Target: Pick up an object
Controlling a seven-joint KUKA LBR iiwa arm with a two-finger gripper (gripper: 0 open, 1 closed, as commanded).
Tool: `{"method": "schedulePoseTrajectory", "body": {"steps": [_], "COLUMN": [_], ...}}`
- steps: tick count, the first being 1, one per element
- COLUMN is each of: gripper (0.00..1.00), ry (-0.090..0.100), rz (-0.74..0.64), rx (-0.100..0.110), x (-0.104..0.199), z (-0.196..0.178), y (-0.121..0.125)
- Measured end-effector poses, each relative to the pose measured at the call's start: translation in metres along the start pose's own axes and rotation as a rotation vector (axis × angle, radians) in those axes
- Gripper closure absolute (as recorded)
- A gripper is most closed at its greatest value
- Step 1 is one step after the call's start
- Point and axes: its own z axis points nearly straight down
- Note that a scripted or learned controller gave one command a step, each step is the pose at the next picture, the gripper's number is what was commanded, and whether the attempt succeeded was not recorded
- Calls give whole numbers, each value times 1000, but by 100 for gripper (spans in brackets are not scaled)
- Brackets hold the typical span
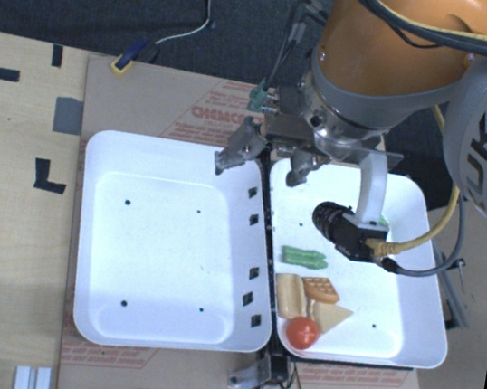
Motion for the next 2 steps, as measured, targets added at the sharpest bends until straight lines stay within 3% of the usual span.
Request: {"method": "schedulePoseTrajectory", "body": {"steps": [1,2], "gripper": [0,100], "ry": [-1,-6], "rz": [0,6], "rx": [4,9], "x": [83,79], "z": [-58,-65], "y": [-19,-18]}}
